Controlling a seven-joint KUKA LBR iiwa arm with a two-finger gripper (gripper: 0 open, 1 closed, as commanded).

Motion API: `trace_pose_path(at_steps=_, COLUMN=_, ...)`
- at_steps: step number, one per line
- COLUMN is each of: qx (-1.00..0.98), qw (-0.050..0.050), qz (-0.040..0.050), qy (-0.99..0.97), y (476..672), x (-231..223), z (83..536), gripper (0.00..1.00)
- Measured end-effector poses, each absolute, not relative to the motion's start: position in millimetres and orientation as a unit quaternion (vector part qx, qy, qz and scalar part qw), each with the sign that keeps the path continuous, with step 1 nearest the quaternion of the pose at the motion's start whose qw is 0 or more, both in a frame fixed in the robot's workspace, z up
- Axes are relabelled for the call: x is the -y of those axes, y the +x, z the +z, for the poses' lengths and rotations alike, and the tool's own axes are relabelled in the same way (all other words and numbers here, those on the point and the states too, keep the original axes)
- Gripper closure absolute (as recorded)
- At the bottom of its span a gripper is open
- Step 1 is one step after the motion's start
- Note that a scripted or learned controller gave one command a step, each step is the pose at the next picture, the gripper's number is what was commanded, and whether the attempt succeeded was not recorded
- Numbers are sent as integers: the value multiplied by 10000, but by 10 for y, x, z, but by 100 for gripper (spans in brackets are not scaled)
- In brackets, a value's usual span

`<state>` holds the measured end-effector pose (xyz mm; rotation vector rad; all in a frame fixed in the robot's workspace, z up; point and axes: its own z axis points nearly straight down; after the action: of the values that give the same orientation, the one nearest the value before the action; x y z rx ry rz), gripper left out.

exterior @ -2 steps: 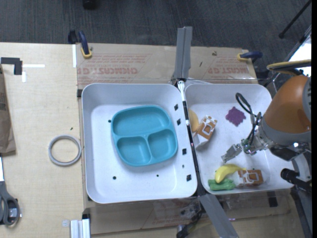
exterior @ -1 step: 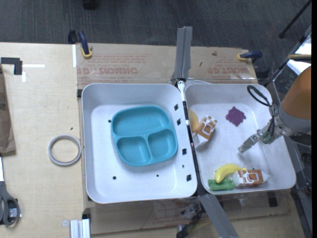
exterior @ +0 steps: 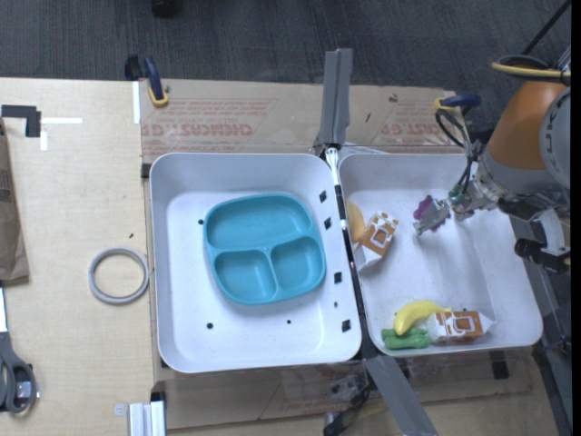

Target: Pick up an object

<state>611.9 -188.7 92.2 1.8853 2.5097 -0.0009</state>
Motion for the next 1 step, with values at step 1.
trace_pose_path(at_steps=1, qx=-8272, qw=-37, qz=1, qy=5619, y=6589, x=2189, z=925, gripper=0)
